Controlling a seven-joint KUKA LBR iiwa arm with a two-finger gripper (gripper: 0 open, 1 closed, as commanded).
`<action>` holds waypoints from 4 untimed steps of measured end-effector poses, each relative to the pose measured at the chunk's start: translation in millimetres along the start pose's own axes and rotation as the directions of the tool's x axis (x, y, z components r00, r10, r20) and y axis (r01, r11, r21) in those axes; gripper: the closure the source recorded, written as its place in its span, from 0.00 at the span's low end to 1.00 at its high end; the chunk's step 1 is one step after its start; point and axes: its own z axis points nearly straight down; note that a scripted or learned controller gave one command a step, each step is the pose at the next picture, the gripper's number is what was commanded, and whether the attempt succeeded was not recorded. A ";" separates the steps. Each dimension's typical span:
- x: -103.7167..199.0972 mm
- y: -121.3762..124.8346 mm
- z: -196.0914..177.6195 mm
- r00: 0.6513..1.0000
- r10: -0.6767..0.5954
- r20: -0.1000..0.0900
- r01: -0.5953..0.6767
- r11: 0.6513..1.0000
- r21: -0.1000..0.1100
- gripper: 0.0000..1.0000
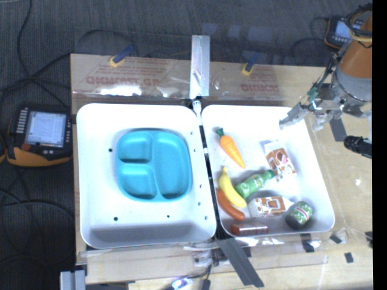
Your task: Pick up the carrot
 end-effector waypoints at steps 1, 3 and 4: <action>93.3 15.0 51.7 1.000 -0.031 0.002 0.031 1.000 0.001 0.00; 119.3 16.9 129.5 0.976 -0.217 0.005 0.217 0.976 -0.013 1.00; 187.4 50.6 44.4 0.883 -0.470 0.005 0.470 0.883 0.001 1.00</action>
